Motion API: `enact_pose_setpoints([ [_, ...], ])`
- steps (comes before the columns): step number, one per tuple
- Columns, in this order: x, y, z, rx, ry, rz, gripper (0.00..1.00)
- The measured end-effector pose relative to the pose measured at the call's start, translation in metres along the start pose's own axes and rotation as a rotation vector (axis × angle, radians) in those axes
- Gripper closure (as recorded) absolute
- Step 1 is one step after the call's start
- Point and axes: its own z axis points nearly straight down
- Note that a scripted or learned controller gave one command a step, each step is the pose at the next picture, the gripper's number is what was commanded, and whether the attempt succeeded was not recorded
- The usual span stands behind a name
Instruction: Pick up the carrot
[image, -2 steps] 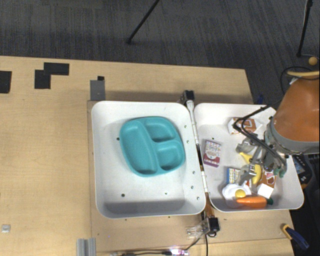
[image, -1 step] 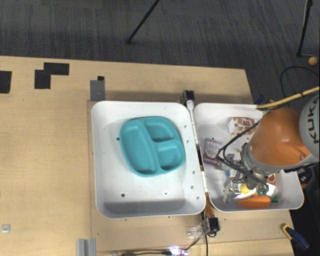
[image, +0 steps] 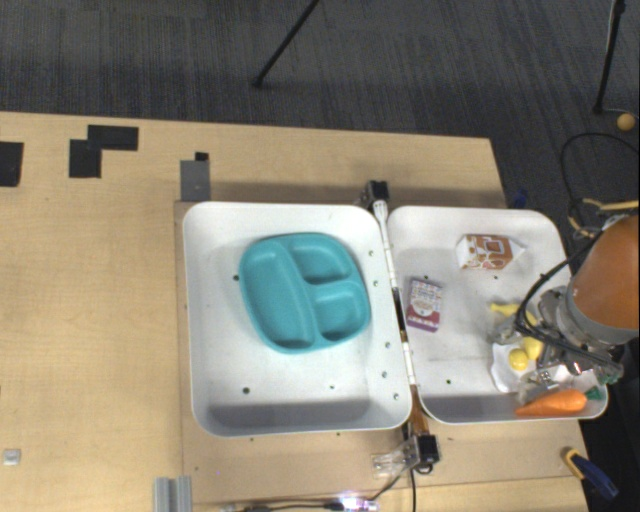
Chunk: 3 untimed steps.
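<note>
Here, pincer (image: 556, 377) low in right bin (image: 440, 400), just above carrot (image: 552, 403); grip state unclear.

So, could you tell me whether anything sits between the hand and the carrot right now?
Nothing visible does. The hand hangs low over the near right corner of the right white bin, directly above the orange carrot. The yellow toy pieces lie just left of the hand, beside the path rather than across it.

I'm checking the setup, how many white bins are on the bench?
2: the left bin holds a teal divided plate; the right bin holds the carrot near its front right corner.
</note>
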Motion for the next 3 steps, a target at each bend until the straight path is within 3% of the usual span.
enact_pose_setpoints([
  [3, -0.0004, 0.0010, 0.0001, -0.002, 0.001, 0.000, 0.00],
])
